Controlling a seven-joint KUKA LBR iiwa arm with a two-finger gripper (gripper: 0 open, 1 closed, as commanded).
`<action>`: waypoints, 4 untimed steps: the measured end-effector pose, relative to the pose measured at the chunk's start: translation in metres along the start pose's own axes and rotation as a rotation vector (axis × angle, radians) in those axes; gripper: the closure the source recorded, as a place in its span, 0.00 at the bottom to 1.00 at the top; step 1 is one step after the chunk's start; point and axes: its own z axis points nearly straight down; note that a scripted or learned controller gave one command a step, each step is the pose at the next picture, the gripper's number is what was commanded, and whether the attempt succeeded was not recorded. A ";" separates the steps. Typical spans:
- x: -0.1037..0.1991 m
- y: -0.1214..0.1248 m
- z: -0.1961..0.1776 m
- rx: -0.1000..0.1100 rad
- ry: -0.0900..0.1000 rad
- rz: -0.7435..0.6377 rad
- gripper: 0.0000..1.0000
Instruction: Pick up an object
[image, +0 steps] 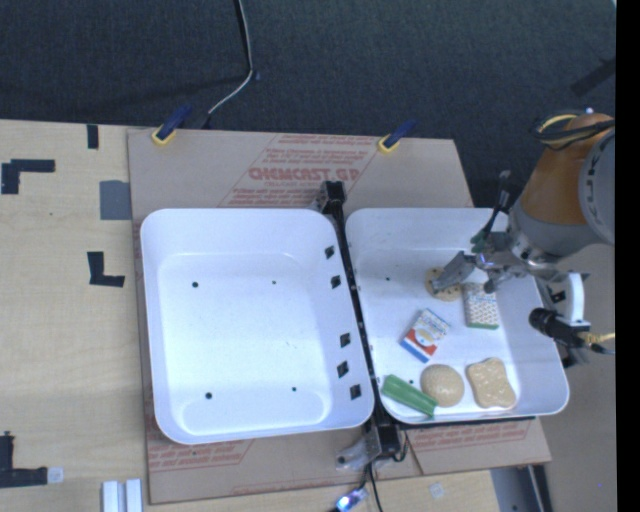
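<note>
White plastic bins sit side by side on a cardboard sheet (300, 170) over the wooden desk (60, 330). Left bin (240, 240) has bare floor. Right bin (400, 240) holds all the items: tan cookie-like piece (444, 284) near the middle, mesh-pattern packet (481, 309) just right of it, small red-white-blue packet (426, 334) below, green stick (409, 395) at the front edge, round bread roll (441, 384) beside it, tan toast-shaped piece (491, 383) right of the roll. Grey arm with orange band (556, 190) comes in from the right; the tool (470, 270) hangs low over the right bin, right by the tan cookie piece and the mesh packet. Fingers look spread, one toward the cookie piece, one toward the mesh packet; nothing visibly pinched between them.
</note>
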 end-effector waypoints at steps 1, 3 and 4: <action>-0.022 0.041 0.055 -0.005 0.001 -0.003 0.00; -0.021 0.041 0.040 -0.010 -0.003 -0.004 0.00; -0.029 0.074 0.053 -0.003 0.001 -0.004 0.00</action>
